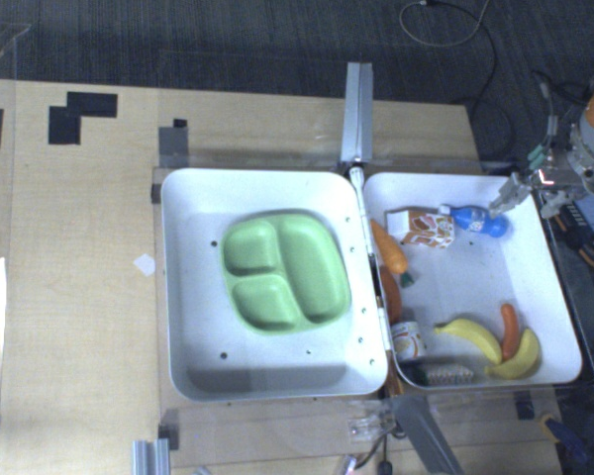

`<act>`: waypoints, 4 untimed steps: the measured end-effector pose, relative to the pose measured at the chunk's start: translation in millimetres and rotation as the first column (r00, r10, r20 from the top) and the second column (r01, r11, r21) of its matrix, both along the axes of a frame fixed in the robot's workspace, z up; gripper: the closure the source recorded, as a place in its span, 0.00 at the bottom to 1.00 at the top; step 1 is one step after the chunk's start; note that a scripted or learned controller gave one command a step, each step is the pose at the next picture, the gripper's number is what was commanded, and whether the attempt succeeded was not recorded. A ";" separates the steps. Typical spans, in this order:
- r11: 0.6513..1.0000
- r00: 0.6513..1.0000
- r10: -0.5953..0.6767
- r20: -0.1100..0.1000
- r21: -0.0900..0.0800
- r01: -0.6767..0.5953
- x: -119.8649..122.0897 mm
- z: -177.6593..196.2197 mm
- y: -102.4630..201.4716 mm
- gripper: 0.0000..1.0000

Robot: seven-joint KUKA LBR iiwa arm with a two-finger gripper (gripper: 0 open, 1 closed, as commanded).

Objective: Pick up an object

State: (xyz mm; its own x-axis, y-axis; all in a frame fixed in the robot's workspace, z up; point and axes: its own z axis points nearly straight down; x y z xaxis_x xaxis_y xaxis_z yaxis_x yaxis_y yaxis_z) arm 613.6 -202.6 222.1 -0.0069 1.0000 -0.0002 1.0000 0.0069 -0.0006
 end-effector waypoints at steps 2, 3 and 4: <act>0.981 0.981 0.192 0.004 -0.001 -0.192 -119.9 -130.8 5.0 0.00; 0.987 0.986 0.164 0.011 -0.003 -0.164 -72.5 -134.3 -3.4 0.00; 0.990 0.990 0.143 0.003 0.000 -0.143 -61.7 -83.1 17.5 0.00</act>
State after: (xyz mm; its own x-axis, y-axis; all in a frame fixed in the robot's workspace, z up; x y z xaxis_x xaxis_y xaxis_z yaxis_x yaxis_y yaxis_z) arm 551.9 -185.1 139.0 -0.1498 0.9887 -0.0007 0.9887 0.1498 0.0021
